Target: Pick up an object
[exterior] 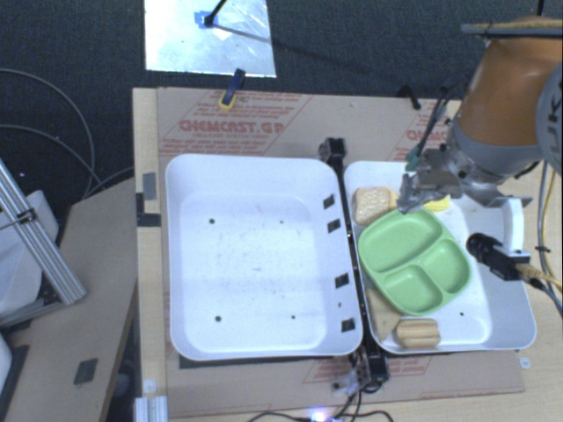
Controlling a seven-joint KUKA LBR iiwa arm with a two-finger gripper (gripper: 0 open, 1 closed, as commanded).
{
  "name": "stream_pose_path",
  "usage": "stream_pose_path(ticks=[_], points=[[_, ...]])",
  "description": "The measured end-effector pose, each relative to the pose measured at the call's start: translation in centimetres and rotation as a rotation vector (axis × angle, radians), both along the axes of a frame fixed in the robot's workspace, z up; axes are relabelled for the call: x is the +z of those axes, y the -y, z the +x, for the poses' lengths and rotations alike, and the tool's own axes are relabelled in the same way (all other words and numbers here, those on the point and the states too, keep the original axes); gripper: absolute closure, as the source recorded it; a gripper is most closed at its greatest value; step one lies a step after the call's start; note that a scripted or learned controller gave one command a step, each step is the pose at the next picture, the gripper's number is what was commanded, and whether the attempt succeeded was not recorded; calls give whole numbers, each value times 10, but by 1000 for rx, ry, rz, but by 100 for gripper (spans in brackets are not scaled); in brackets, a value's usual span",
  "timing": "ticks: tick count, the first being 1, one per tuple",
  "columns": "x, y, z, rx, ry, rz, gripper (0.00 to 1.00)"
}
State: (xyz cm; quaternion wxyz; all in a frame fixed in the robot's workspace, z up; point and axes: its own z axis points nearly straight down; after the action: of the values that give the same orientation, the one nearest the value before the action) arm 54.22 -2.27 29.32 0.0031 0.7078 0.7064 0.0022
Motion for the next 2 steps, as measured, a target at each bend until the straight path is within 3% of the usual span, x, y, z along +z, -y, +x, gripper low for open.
stream_pose_path(ticks=[1, 2], points=[[-33, 55, 53, 2, -2, -1, 100], [-136, 65, 129, 8, -4, -1, 100]])
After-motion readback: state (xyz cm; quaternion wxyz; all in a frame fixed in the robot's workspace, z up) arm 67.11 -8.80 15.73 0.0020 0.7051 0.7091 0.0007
